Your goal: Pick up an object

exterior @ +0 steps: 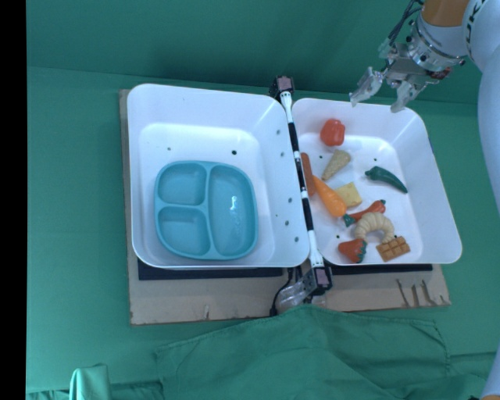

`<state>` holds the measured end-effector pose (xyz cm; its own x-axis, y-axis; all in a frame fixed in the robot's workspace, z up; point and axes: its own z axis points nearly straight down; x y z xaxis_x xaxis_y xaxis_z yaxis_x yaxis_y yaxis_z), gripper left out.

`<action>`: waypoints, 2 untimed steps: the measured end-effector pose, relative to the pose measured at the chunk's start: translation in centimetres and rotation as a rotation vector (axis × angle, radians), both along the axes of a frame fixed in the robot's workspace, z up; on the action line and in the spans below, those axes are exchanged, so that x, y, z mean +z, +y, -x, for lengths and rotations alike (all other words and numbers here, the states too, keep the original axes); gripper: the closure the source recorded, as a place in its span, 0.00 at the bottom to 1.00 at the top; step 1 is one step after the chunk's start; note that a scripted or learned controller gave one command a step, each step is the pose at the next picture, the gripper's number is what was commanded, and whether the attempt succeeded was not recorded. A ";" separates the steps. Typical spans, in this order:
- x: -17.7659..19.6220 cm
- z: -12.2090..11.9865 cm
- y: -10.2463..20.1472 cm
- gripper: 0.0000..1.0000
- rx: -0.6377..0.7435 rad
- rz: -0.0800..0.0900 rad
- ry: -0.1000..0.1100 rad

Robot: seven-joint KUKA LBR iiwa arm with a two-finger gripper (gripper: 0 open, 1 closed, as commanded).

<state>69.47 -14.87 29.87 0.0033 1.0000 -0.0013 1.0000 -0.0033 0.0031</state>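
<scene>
- You've got two shallow white bins side by side on the bench: the left bin [205,105] carries a light blue divided plate [206,209], and the right bin [434,211] holds all the small toy food
- Your arm [469,19] comes in from the upper right, orange band above the wrist, and it hangs over the far rim of the right bin
- The gripper [382,91] sits high there, its two fingers spread well apart with nothing between them, so count the pick as not yet begun
- Nearest candidate for you is the red pepper [333,132], near the far left corner of the right bin, a little below and left of the fingertips
- The long orange carrot [327,196] lies along the left wall of that bin, with a pale wedge-shaped piece [337,164] just beside its upper end
- The green pepper [387,179] lies alone towards the right side, well apart from the rest, so I'd judge it an easy grab
- At the near end things crowd: a pale curled piece [373,226], a thin red chilli [367,212], a red strawberry-like piece [353,250] and a brown waffle square [393,248] sit close together, some touching
- A small yellow block [349,194] rests just right of the carrot
- What's left for you, as I read it: choose a piece, descend, close, lift
</scene>
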 end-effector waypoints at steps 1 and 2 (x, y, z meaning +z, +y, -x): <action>1.5 -0.1 0.0 1.00 -0.001 0.002 -0.007; 2.9 -0.2 -0.1 1.00 -0.004 0.006 -0.013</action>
<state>69.65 -15.01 32.75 0.0071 0.9999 -0.0077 0.9998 -0.0070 0.0164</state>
